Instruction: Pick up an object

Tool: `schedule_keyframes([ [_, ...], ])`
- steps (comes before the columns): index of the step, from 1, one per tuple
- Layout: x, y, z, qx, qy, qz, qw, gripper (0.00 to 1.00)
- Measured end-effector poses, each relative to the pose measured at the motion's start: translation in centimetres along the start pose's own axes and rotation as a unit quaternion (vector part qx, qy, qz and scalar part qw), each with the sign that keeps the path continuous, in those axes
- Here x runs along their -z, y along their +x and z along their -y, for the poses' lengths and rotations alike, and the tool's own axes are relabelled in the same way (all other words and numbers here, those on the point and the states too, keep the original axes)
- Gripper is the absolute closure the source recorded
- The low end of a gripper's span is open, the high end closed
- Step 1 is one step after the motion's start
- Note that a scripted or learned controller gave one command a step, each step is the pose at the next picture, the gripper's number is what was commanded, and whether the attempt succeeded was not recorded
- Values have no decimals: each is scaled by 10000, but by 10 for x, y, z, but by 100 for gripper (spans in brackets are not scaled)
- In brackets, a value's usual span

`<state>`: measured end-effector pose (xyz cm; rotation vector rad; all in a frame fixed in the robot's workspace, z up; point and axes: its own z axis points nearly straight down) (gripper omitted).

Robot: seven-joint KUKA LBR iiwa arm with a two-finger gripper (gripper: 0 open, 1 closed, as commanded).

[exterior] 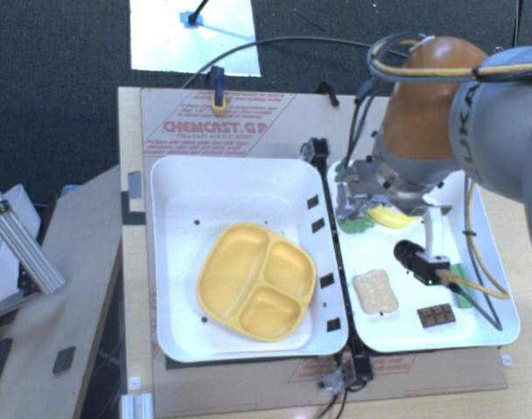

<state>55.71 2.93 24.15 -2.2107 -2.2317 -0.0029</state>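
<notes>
Dark carpet lies around the bench, and a pale sheet [192,24] rests on it at the top. Under the bins we see a brown board [222,125] printed in red with "CHEMCAST GP"; the smaller red lines below are too fine for us to read. Dark letters on the arm's [501,120] grey shell are only partly legible.

The left bin [174,199] holds a yellow divided plate [255,279]. In the right bin [397,334] the gripper [355,201] is low at the upper left corner, just beside a banana [390,218] and a green piece [357,226]. We cannot tell how far the claw is open, nor whether it has hold of anything. Nearer the front lie a beige biscuit [376,291] and a brown chocolate bar [437,316], apart from each other.
</notes>
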Motion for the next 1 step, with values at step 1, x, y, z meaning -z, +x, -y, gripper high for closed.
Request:
schedule_keyframes([
  [1,-7,60,-16,6,-7,-2,10000,100],
])
